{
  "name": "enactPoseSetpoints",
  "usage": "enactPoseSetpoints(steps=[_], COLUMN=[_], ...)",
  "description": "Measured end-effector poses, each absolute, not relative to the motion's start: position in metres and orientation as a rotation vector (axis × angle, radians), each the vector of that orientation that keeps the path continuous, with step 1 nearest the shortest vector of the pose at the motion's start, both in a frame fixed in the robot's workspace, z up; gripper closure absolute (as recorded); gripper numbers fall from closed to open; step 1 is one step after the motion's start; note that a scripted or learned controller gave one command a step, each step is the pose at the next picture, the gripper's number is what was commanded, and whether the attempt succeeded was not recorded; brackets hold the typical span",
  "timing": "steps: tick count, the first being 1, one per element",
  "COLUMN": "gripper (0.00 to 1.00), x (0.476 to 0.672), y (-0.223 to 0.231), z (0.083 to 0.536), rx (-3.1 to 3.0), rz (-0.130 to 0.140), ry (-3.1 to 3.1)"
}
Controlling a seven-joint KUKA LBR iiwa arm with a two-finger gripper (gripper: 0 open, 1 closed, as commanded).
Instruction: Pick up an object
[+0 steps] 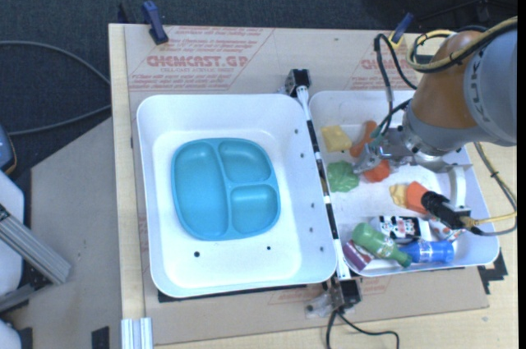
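Orange and soft-looking, a small elongated toy [376, 170] lay in the right-hand shallow white bin [481, 253], toward its far-left part, just beside the tip of the pincer [374, 152]. Its long axis seemed to run from near-right to far-left, though the metal parts above hid much of it. A second orange piece [364, 139] stood slightly farther away, slanting upward toward the bin's far wall. Whether these were two things or one could not be told.

The grey arm with the orange band [448, 97] came in from the right and bent down over that bin. Its pincer hung over the orange toy, touching or nearly touching it; how wide the pincer stood, and whether anything sat inside it, could not be made out.

Left of the pincer lay a pale yellow lump [335, 137] and, nearer, a crumpled green lump [342, 177], both near the bin's left wall. To the right lay an orange-and-yellow carrot-like toy [413, 195]. Along the near side rested a green plastic bottle shape [380, 244], a blue bottle [431, 251] pointing left to right, and a black-and-white printed item [398, 227] between them.

The left white bin [156, 126] held a turquoise three-compartment plastic plate [223, 187]. Both bins sat on a brown cardboard-covered surface [197, 60].
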State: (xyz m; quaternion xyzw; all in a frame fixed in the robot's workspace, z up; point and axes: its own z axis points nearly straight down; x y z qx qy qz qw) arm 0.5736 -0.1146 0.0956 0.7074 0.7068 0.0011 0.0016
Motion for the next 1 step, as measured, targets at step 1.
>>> enactPoseSetpoints(steps=[1], gripper=[1.0], x=[0.5693], y=[-0.027], z=[0.1849], rx=[2.22], rz=[0.002], ry=[2.223])
